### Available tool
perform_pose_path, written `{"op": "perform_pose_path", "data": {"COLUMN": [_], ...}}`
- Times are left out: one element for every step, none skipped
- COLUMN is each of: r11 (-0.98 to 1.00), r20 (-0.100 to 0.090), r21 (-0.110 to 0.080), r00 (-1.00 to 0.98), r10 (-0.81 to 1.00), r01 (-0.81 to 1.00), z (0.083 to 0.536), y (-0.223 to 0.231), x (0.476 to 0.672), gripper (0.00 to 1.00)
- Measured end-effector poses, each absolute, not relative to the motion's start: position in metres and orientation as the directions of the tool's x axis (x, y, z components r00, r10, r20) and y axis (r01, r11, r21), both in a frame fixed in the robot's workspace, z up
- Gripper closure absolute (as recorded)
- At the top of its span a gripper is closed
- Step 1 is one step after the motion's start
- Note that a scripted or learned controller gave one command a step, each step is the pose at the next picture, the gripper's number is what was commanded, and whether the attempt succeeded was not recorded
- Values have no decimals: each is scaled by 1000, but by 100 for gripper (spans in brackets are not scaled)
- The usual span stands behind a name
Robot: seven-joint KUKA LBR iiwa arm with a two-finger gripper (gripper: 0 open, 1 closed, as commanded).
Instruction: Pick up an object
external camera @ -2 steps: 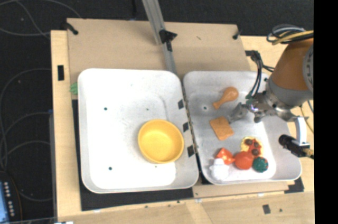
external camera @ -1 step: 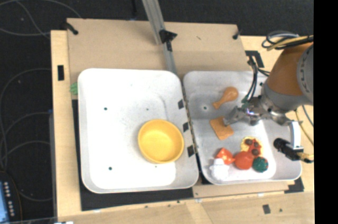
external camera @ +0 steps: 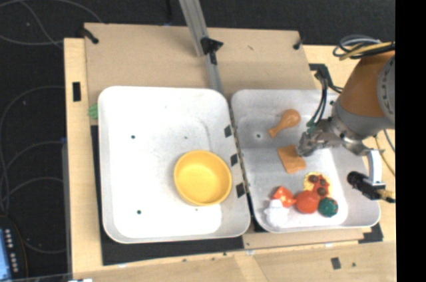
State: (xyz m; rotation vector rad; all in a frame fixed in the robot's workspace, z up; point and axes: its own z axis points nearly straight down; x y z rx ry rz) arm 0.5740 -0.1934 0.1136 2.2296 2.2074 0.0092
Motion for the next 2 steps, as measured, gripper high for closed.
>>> {"op": "perform_pose_path", "data": {"r11": [-4, 3], "r20": [-1, -2], "r21": [6, 4], "r00": [4, -3], "r10": [1000, 1000], "r01": [1000, 1000], "z": [158, 219], "y": [-195, -199], "x": [572, 570], "gripper": [100, 100]}}
